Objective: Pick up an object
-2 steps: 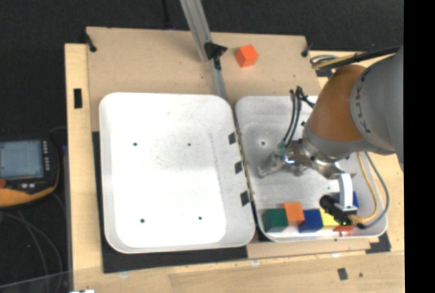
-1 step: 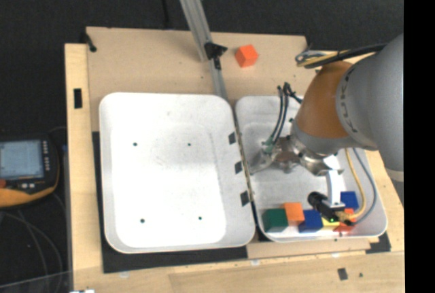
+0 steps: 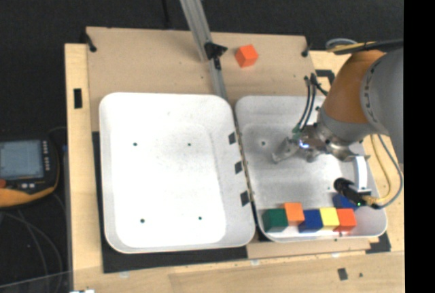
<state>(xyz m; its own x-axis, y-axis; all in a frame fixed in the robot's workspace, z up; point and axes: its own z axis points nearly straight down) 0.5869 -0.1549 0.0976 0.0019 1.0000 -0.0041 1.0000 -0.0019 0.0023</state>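
Observation:
Along the near wall of the right bin (image 3: 272,115) sits a row of blocks: a green block (image 3: 274,219), an orange block (image 3: 293,212), a blue block (image 3: 312,219), a yellow block (image 3: 329,217) and an orange-red block (image 3: 346,218). My gripper (image 3: 285,151) hangs over the middle of the right bin, well above and behind the row, pointing left. Nothing shows between its fingers. The arm's grey body and orange band cover the bin's right side.
The left bin (image 3: 166,169) lies beside the right one. A loose orange cube (image 3: 246,56) rests on the bench behind the bins. A slanted metal rail (image 3: 194,6) runs from the top down to the gap between the bins.

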